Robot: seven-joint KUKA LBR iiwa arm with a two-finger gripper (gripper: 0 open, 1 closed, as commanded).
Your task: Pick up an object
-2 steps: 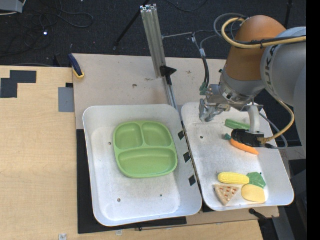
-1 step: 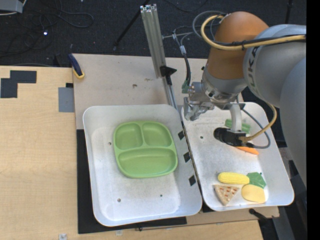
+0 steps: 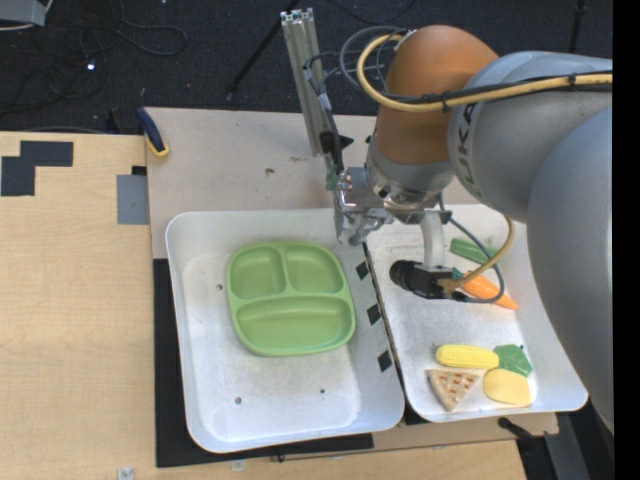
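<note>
- Hand (image 3: 352, 223) poised above the seam between the left bin (image 3: 200, 368) and the right bin (image 3: 420, 333), at about 1 o'clock of the green plate (image 3: 290, 298).
- Opening of the hand hidden beneath the wrist: cannot tell how wide. Nothing visibly in its hold.
- Nearest candidate: carrot (image 3: 490, 290), flat on the right bin's floor, near the hand at about 4 o'clock, not touching it.
- Judged a toy: light, stiff, smooth-skinned, apt to roll or slip under a pinch.
- Best taken across the thick middle of the orange body, square to its length, avoiding the tapered tip and the green top.
- Corn cob (image 3: 467, 355) and pizza slice (image 3: 452, 388) at 6 o'clock of the carrot, apart from it, so little crowding.
</note>
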